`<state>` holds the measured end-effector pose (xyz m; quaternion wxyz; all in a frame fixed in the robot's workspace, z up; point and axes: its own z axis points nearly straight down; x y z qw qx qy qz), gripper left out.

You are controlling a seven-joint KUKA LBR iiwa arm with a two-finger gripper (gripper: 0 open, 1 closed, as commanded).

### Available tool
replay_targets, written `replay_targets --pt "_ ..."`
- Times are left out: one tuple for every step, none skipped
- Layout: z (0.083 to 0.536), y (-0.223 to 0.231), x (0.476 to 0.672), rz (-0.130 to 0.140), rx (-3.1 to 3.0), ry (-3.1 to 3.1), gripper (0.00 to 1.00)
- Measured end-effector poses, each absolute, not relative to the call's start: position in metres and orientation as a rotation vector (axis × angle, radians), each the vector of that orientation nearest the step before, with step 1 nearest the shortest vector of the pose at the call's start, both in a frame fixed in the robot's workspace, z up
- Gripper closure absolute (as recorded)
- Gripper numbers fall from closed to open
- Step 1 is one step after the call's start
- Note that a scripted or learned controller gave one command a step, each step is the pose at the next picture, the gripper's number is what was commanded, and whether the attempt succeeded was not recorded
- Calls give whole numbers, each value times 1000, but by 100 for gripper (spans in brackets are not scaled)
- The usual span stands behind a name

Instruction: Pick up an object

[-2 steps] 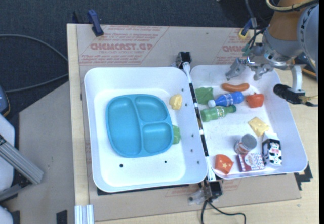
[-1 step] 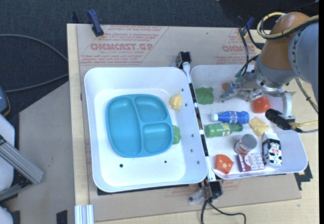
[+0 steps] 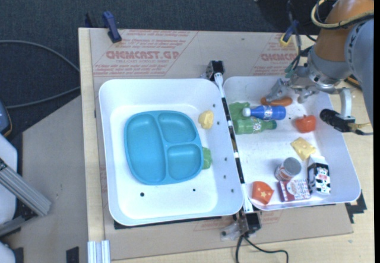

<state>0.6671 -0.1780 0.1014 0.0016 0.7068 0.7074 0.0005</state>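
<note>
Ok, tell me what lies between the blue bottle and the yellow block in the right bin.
In the camera view, a red-orange object lies between the blue bottle and the yellow block, a little right of the direct line; otherwise bare white bin floor.

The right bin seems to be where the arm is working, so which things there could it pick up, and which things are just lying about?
Could be picked up: blue bottle, green bottle, red tomato, yellow block, small can, all in the right bin near the gripper.

Lying about: blue tray, left bin, blue clamp.
</note>
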Motion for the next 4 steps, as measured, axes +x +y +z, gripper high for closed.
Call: replay_targets --pt "84 -169 578 -1 2223 2222 0" --pt "112 -220 667 1 2219 2222 0" --pt "84 -219 604 7 2223 2232 0" --pt "102 -148 668 5 2218 2222 0"
